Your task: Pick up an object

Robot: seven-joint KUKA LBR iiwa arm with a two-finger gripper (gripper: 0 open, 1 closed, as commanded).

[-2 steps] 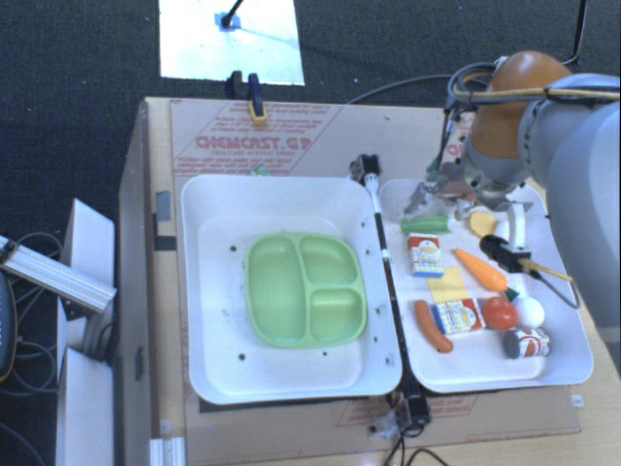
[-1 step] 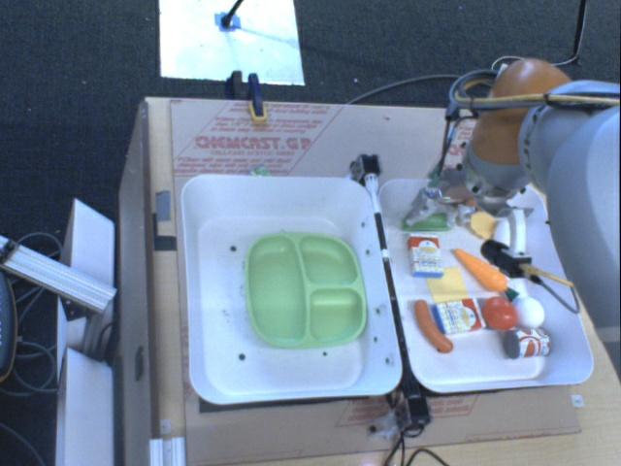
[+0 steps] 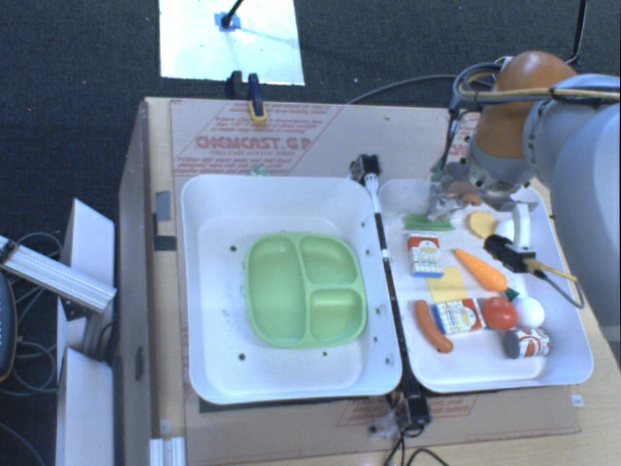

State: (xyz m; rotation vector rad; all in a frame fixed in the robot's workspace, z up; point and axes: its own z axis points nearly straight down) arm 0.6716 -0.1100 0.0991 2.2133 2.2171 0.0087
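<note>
Gripper [image 3: 447, 204] sits low in the far corner of the right bin [image 3: 572, 367]. Can't tell whether it is open or closed, the tip is too cluttered. Nothing is visibly held, so I judge the pick not done. Nearest candidate is the green flat piece [image 3: 424, 222], just under the gripper on the camera side; contact unclear. Yellow round piece [image 3: 482, 223] lies just beside it. Small carton [image 3: 425, 256] and carrot [image 3: 480, 270] are further toward camera. Left to do: grasp and lift.

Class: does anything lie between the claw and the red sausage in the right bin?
Yes. Between the claw and the sausage lie a small box and a yellow slice, flat in the right bin. Nothing covers the sausage.
</note>
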